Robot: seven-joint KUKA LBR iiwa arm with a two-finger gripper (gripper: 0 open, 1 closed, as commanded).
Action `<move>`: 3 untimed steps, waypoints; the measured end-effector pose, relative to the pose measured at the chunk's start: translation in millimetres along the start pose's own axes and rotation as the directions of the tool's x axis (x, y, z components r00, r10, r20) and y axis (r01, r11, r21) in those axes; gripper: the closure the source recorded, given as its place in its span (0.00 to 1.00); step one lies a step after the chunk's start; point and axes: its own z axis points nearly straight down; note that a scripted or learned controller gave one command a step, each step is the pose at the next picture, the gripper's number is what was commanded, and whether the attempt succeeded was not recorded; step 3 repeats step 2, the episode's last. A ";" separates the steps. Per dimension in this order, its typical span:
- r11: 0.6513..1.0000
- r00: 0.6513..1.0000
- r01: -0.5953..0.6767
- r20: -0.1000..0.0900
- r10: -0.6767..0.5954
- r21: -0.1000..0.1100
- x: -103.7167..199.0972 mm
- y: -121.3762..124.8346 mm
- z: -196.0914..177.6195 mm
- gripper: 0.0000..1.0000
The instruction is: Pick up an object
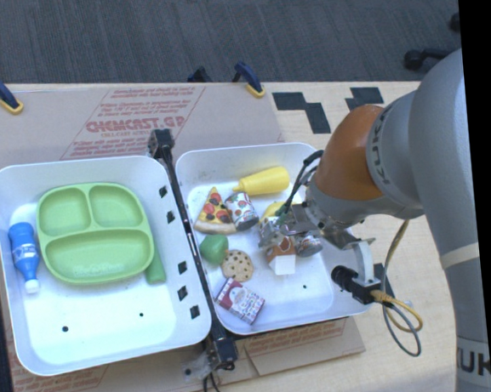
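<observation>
- Camera view: we see the arm reaching in from the right, orange band over the right bin.
- The gripper sits low in the right bin's middle, among a clutter of small items; we cannot tell how far it is open or whether it has hold of anything.
- A small white block lies just below the gripper, touching or nearly touching it.
- Candidate objects in the right bin: a pizza slice toy at upper left, a small can just beside it, a yellow bottle-like toy near the back wall.
- Also there: a green round piece by the left wall, a cookie beside it, a red and white packet near the front.
- Left bin: a green divided tray and a blue bottle lying along the left wall, well apart from the gripper.
- Both bins rest on cardboard held by clamps.
</observation>
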 end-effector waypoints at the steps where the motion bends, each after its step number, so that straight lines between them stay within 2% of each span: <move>1: 1.000 1.000 -0.006 -0.001 0.006 -0.003 121.5 -5.8 -189.1 1.00; 2: 1.000 1.000 -0.005 0.000 0.005 0.004 122.5 61.8 -87.2 1.00; 3: 1.000 1.000 -0.005 0.000 0.005 0.004 122.5 61.8 -87.2 1.00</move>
